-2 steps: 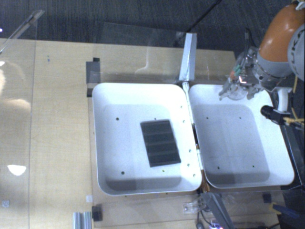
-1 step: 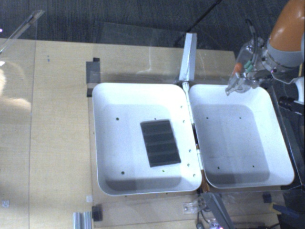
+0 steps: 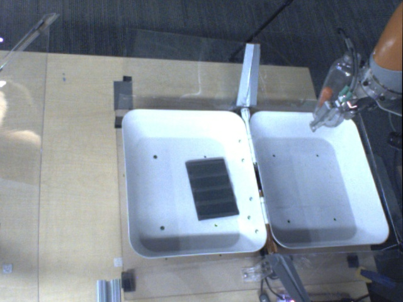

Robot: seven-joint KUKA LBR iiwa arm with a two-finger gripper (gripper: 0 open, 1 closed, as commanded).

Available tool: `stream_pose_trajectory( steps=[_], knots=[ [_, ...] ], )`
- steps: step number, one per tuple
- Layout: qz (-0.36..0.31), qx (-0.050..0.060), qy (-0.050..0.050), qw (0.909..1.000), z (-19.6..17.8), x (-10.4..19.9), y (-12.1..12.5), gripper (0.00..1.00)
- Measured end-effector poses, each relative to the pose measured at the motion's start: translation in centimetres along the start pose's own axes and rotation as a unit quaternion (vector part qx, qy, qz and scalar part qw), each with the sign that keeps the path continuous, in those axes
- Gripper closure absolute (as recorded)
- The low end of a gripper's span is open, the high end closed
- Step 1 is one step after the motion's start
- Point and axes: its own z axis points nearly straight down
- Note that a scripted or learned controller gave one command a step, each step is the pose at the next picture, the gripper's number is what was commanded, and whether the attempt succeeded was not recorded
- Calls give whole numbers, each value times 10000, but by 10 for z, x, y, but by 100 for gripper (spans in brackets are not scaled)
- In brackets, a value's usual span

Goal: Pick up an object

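No readable text, no labels, no numbers, no signs anywhere

On the worktop (image 3: 75, 187) two bins sit side by side and touching, the left bin (image 3: 141, 131) holding a ridged rectangular pad (image 3: 212, 188) near its middle, while the gripper (image 3: 329, 113) hangs over the right bin's (image 3: 371, 200) far edge.

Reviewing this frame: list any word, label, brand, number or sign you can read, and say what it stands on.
None can be read.
The dark ribbed object in the left bin bears ridges but no print.
The right bin, the bench and the metal divider post are unmarked.
The gripper is too blurred to show any marking.
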Motion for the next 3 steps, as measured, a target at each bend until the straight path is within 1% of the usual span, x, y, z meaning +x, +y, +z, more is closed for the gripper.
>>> stream_pose_trajectory(
  steps=[1,2,3],
  knots=[
    [867,13,12,9962,32,110,21,0],
    [1288,8,-2,9917,14,7,-12,0],
    [2711,26,14,9625,65,94,-3,0]
  ],
)
